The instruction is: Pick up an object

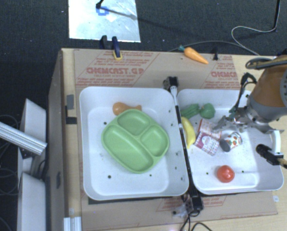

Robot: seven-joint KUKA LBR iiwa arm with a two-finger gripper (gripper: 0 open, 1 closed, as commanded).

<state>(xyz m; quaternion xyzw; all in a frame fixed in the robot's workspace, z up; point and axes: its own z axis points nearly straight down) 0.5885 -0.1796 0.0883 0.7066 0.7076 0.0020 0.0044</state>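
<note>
Hand [231, 121] low in right bin [268, 179], grip state unclear, banana [187, 130] half-hidden by divider.

Green plate [135, 140], red tomato [225, 173]

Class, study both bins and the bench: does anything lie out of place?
Yes: a toy carrot lies on the bench behind the right bin, outside both bins. The green divided plate sits askew in the left bin.

A red tomato [225, 173] lies well below the hand [236, 120]; a pink-white packet [207, 137] and green vegetables [199, 110] sit left of it.
</note>
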